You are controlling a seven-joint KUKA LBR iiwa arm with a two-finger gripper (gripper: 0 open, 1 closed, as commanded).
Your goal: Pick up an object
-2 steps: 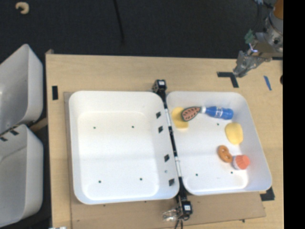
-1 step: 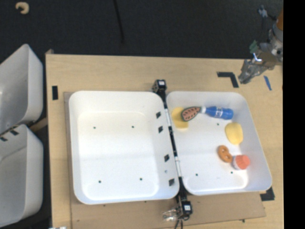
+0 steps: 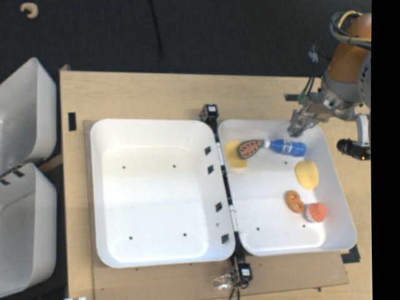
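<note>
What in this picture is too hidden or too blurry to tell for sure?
- The hand: too small and blurred in the camera view to tell open from shut.
- The yellow piece by the divider: partly covered by the reddish seeded item.
- The arm: cut off by the right edge.

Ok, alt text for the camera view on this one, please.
The gripper hangs just above a blue bottle near the far edge of the right bin, holding nothing. That bin also holds a yellow lemon-like piece, a pink brush-shaped toy, and small orange items; the left bin sits alongside.
</note>
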